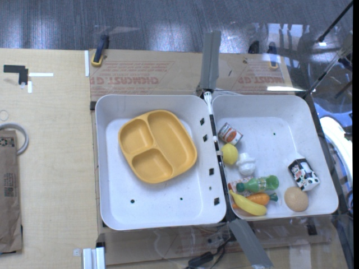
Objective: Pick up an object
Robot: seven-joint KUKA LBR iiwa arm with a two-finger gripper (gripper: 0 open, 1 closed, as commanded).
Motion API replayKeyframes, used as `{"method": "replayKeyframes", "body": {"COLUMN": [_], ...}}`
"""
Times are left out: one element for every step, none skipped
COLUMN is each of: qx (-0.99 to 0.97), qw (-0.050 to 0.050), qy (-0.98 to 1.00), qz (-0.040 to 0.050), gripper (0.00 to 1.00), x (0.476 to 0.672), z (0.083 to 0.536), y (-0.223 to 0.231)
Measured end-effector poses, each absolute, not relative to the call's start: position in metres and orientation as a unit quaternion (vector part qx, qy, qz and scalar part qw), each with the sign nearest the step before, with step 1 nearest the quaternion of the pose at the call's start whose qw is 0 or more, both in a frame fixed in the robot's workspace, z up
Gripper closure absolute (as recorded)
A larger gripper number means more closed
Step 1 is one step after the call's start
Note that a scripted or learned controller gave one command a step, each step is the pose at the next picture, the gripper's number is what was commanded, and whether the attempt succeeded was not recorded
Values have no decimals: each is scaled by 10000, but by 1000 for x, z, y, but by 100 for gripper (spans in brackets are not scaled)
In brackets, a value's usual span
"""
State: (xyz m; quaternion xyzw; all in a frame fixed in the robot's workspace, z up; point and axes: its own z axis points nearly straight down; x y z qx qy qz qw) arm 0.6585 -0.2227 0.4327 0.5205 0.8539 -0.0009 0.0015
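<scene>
Bench, two white bins (106,167): toys crowd right bin toward 6 o'clock; pick not begun, jaw state cannot tell; next, descend on egg (296,199)

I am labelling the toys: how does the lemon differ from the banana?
The lemon is short and rounded; the banana is long and curved. The lemon lies higher along the bin's left wall; the banana lies in the near left corner, beside a carrot. Both are yellow.
</scene>
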Motion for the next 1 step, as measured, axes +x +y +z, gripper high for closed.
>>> {"method": "replayKeyframes", "body": {"qx": [5198], "qw": [24], "qy": [8543], "qz": [-19], "gripper": [100], "x": [660], "z": [441], "y": [-223]}}
